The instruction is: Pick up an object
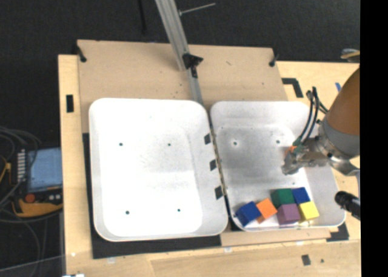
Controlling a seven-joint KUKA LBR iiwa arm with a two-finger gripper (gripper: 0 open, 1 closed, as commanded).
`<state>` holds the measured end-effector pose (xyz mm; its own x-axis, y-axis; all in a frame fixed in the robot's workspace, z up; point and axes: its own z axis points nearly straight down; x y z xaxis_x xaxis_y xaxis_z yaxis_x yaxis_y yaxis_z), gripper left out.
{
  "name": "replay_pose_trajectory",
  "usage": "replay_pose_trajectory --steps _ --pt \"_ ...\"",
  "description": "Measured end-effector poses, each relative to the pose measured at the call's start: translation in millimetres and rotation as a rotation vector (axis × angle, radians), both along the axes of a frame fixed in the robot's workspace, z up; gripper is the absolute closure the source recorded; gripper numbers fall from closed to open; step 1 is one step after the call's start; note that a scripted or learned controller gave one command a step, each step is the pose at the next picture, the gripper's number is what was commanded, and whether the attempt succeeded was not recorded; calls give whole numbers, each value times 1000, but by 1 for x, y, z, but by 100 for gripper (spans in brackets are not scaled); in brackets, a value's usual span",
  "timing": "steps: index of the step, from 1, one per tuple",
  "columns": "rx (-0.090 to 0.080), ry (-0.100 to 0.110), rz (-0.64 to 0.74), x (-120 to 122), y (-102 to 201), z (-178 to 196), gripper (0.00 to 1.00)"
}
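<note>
Arm (pixel 347 115) reaches in from right, end effector (pixel 293 163) low over right bin (pixel 254 118) — finger state can't tell — blocks (pixel 279 206) clustered near, below it.

1. One fixed camera, high above the bench (pixel 176 57), looking down at a slant.
2. Far enough to take in both bins: left bin (pixel 151 166), right bin (pixel 254 142).
3. Arm (pixel 345 118) enters from right edge.
</note>
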<state>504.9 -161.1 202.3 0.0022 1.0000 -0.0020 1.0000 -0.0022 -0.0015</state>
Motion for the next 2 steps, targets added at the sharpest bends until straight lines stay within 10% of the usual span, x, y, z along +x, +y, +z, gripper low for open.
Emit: replay_pose_trajectory --steps 2 --pt "3 -5 10 0 97 17 100"
